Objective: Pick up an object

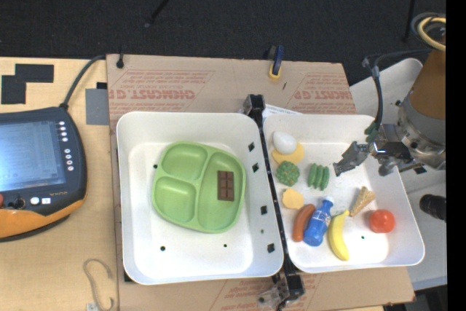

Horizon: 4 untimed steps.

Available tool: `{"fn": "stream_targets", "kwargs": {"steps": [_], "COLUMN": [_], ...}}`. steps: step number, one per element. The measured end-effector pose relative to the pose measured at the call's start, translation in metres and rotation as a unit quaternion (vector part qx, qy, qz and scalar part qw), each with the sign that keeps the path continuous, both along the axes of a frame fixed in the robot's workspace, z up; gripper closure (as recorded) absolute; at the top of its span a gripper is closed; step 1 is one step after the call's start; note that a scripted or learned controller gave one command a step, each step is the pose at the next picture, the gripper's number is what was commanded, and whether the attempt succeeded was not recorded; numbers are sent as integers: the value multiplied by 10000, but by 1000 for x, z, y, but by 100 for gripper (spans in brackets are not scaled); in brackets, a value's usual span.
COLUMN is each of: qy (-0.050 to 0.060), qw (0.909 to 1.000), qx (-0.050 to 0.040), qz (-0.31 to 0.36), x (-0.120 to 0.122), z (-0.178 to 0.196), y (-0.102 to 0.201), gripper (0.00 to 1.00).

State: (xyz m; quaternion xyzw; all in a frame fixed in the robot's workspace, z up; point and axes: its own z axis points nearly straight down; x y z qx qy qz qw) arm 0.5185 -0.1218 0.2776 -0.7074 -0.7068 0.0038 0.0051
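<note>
Nearest you, at the bottom of the right bin (408, 253), lies the toy banana (338, 235), curved and lengthwise toward six o'clock. Just at its nine o'clock you see the blue bottle (318, 223) with a white cap, lying touching the orange-red sausage (303, 222) on its far side. At three o'clock from the banana sits the red tomato (381, 221), and between them, toward twelve, a tan wedge that looks like a bread slice (362, 200).

Farther up the bin you find a yellow lump (293, 198), then the green broccoli (287, 172) with the green bean pods (318, 176) just beside it at three o'clock. At twelve o'clock from the broccoli rests the white egg (284, 143), on a yellow piece.

Your gripper (364, 155) hangs over the right bin's upper half, at two o'clock from the bean pods. One dark finger (351, 159) points toward nine o'clock; nothing lies between the fingers, and you cannot tell how far apart they stand. The grey arm with its orange band (429, 87) enters from three o'clock.

In the left bin (131, 156) you see a green divided plate (191, 186) with a brown chocolate bar (226, 186) in its right-hand compartment. At nine o'clock from that bin a teach pendant (36, 164) rests on the bench.
</note>
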Motion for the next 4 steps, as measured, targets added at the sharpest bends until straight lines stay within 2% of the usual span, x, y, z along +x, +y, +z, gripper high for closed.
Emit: {"fn": "stream_targets", "kwargs": {"steps": [1,2,4], "qy": [-57,-20,-27], "qw": [10000,10000,10000], "qx": [-9,0,2], "qz": [8,10,7], "x": [2,9,13], "z": [6,-55,-175], "y": [0,-1,2], "gripper": [0,0,0]}}
